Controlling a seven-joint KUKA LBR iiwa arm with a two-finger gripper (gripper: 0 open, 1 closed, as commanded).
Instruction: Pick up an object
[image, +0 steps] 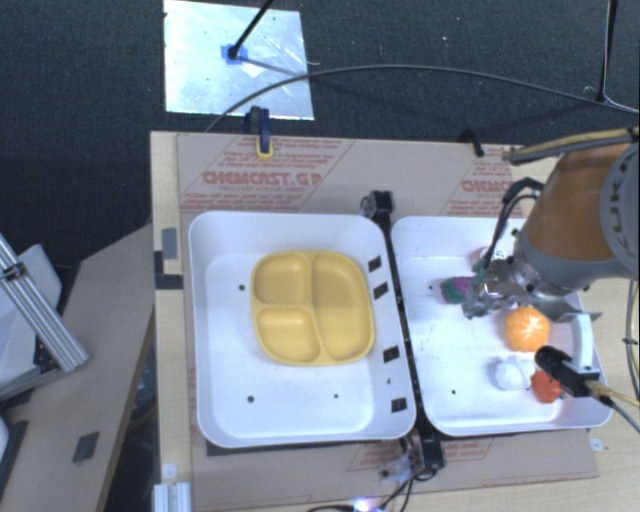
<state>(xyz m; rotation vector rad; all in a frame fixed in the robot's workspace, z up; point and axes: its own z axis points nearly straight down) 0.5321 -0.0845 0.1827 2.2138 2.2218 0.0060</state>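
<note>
My gripper (478, 300) hangs low over the right bin (440, 400), near its middle. Just to its left, a small green and purple thing (456, 289) lies on the bin floor, close to the fingertips. An orange ball (526, 329) sits right of the gripper, under the wrist. A small white object (509, 375) and a red object (546, 387) lie toward the bin's front right. I see nothing between the fingers.
The left bin (225, 400) holds a yellow divided plate (311, 306) at its centre. A black divider with clips (392, 310) runs between the two bins. The arm's grey and orange body covers the right bin's far right part.
</note>
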